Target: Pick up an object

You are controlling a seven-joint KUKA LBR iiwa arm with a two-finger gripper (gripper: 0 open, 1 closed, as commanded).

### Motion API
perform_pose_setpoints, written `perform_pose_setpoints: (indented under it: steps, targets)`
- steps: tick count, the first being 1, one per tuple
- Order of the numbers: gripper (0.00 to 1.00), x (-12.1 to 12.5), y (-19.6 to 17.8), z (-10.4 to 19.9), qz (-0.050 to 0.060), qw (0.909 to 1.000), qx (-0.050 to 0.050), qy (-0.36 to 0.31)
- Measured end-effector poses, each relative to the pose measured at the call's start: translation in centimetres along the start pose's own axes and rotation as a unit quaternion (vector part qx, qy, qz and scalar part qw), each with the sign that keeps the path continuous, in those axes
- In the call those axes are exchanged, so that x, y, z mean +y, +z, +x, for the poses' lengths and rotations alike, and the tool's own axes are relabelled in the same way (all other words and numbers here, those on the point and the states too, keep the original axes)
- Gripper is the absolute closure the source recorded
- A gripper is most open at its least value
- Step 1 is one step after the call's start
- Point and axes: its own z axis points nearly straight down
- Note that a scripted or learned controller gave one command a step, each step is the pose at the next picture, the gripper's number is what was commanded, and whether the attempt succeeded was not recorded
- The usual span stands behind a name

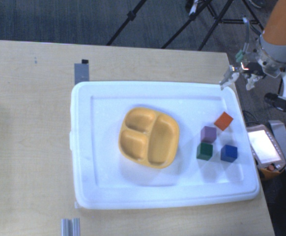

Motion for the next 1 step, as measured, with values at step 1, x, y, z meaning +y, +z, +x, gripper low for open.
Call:
perform_pose_setpoints:
  steps: [1]
  targets:
    - [0.00, -3.89, 1.98, -0.67, 0.000, 0.9859, 0.000, -0.167]
